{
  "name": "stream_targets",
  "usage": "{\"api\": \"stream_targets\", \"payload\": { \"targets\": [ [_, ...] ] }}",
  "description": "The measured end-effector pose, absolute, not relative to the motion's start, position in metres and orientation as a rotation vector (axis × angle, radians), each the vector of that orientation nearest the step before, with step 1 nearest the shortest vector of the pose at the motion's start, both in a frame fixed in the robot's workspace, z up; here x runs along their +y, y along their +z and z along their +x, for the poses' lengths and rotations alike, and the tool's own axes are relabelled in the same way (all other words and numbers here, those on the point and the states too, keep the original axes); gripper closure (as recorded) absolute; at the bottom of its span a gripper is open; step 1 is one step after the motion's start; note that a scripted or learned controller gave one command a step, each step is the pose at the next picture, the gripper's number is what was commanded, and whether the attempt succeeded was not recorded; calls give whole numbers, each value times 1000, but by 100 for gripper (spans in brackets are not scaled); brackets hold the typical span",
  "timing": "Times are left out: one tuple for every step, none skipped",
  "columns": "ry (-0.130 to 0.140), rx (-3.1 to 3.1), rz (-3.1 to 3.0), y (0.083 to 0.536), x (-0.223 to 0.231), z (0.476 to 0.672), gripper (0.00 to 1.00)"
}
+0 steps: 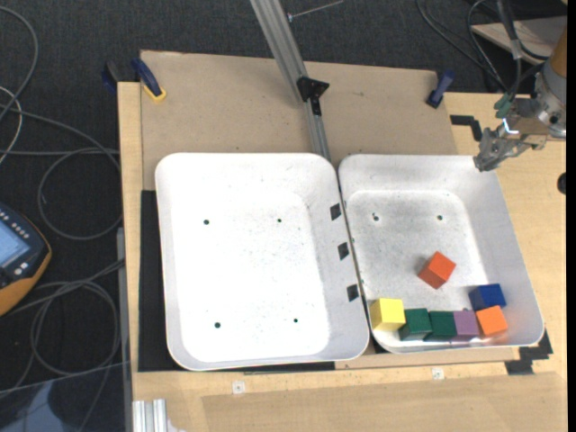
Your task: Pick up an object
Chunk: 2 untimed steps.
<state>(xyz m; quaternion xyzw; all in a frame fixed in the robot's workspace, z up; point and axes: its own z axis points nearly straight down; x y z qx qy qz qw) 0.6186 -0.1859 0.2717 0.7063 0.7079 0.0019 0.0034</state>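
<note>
End effector (487,158), grip state unclear, hovers at right bin's (504,214) 1 o'clock corner; red cube (438,269) sits loose mid-bin, easiest pick versus cubes crowded along 6 o'clock wall.

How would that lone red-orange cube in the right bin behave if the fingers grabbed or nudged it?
The red-orange cube looks like a rigid block with flat faces, so it would probably slide rather than roll. It sits apart from the row of blocks along the right bin's near wall, leaving room around it. It appears small and likely light, though its surface may be smooth and slippery.
</note>
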Motion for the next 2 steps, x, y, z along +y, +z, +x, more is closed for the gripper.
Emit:
{"api": "stream_targets", "payload": {
  "targets": [
    [2, 2230, 2216, 259, -130, 632, 100],
    [0, 2231, 2217, 246, -75, 639, 100]
  ]
}}
